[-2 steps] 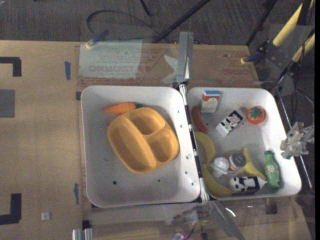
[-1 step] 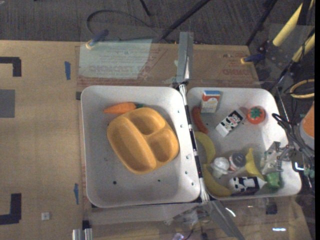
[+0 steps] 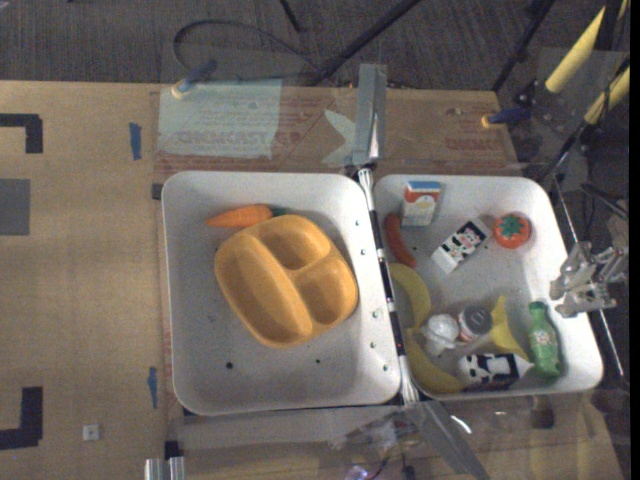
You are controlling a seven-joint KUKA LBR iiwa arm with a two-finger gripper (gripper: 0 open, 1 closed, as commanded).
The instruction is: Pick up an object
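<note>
My gripper [image 3: 583, 284] hovers over the right rim of the right bin [image 3: 545, 200], faint and blurred, with nothing visibly held. Just below and left of it lies a green bottle [image 3: 544, 340]. Further into that bin are a tomato [image 3: 511, 230], a black-and-white cow carton [image 3: 460, 245], an orange-and-white carton [image 3: 422, 202], a red sausage-shaped toy [image 3: 398, 240], a banana [image 3: 413, 294], a small jar [image 3: 475, 321] and a second cow carton [image 3: 490, 369].
The left bin [image 3: 190, 298] holds a yellow divided plate [image 3: 285, 279] and a carrot [image 3: 240, 215] at its far edge. A metal divider [image 3: 372, 183] runs between the bins. Stands and cables crowd the far right behind the bench.
</note>
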